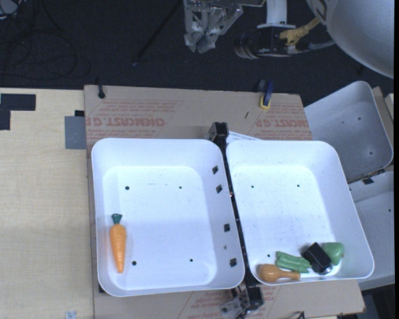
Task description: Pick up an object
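Gripper [206,28] high beyond the bins, finger state impossible to tell. Carrot [118,242] in left bin [153,155]; four small objects clustered in right bin [286,153].

Gripper [209,20]: seen at the top of the view, cut off by the upper edge; finger position cannot be made out. Arm [359,18]: cropped by the top and right edges. Green piece [334,250]: partly covered by the black block [317,258] in the right bin [286,158]; what it is cannot be told, possibly a vegetable. Clamp [243,303] below the bins: blurred, cropped by the lower edge.
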